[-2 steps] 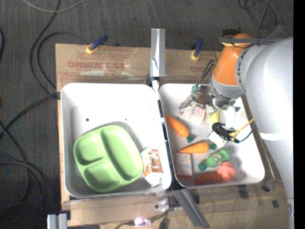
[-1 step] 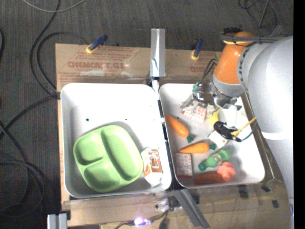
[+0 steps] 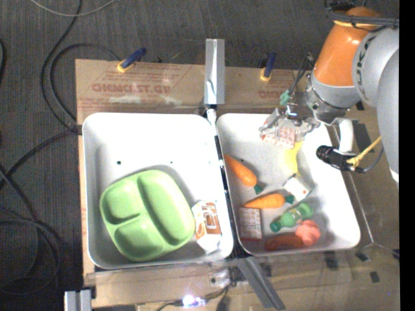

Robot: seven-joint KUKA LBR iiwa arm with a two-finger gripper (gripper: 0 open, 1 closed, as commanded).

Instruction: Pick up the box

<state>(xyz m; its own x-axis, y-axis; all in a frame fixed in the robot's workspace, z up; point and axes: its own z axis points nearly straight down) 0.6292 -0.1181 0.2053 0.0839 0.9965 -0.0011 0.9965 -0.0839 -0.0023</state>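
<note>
An orange-and-white box [image 3: 207, 224] leans against the right wall of the left bin [image 3: 97, 135], next to a green divided plate [image 3: 146, 214]. A smaller reddish-brown box [image 3: 249, 222] lies flat near the front of the right bin [image 3: 243, 129]. A little white carton [image 3: 297, 188] sits mid-bin by a carrot. My gripper [image 3: 286, 129] hangs over the far part of the right bin, well behind all three and touching none of them. Just below it lies a yellow item [image 3: 292, 157].
The right bin also holds two carrots [image 3: 241, 171] [image 3: 264, 201], a green bottle [image 3: 290, 217], a pink toy [image 3: 310, 230] and a red sausage [image 3: 283, 241]. The arm's grey body and orange band [image 3: 340, 50] fill the upper right. A metal divider [image 3: 214, 76] stands behind the bins.
</note>
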